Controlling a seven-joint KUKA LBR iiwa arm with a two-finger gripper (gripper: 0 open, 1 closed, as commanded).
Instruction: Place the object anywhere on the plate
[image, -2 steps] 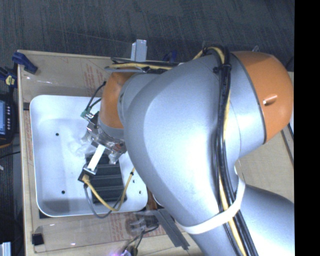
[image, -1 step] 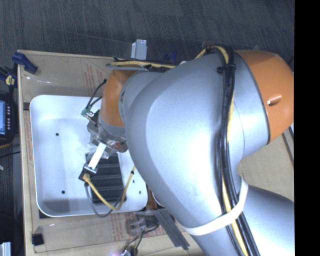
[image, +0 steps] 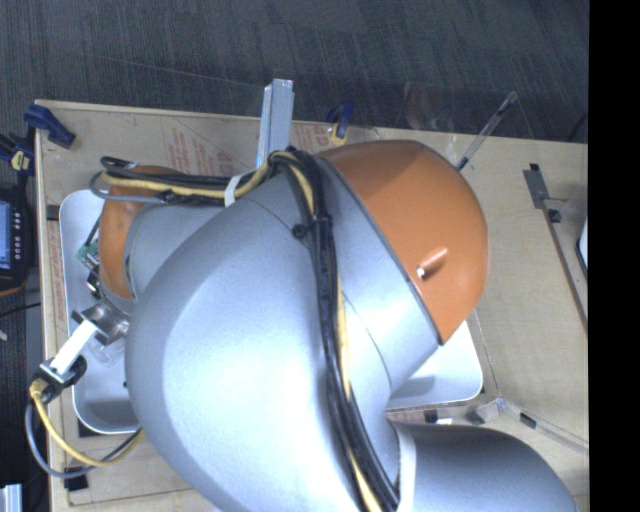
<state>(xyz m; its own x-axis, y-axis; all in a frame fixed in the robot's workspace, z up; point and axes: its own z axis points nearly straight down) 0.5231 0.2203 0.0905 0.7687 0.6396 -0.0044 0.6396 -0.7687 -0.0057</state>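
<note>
The object and the plate lie somewhere under the arm (image: 290, 340), which covers nearly all of the two bins; neither can be picked out, so how the object will handle, whether light or heavy, stiff or soft, and where best to grip it, cannot be judged here; the grey arm sweeps in from the right and folds across the bench, its broad shell close to the camera; an orange band (image: 420, 230) curves over its upper part; a black cable bundle (image: 325, 300) runs down its middle; the wrist end reaches toward the left bin (image: 72, 215), of which a white rim strip shows at far left; a yellow cable (image: 60, 440) loops near the lower left corner; whether the gripper is open or closed cannot be told
</note>
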